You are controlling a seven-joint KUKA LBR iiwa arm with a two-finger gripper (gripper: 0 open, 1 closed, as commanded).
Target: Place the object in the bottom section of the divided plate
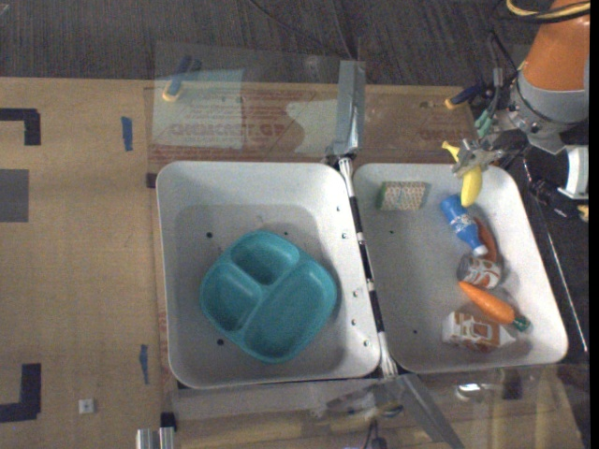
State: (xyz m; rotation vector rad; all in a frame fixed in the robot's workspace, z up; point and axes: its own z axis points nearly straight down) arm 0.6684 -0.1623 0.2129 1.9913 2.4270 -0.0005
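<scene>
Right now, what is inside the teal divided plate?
The teal divided plate in the left bin holds nothing in any of its three sections. Whatever lies beneath the plate is covered.

We look down on a tan bench [75, 279] marked with black tape corners [21, 124] and small blue tape strips [126, 134]. Beyond its far edge lies dark grey carpet [140, 17], crossed by a black cable [281, 3]. A clear plastic sheet [243, 110] catches soft glare near that edge.

Divided plate [270, 295] in left bin [178, 213]; carrot [489, 304] in right bin [416, 279].
</scene>
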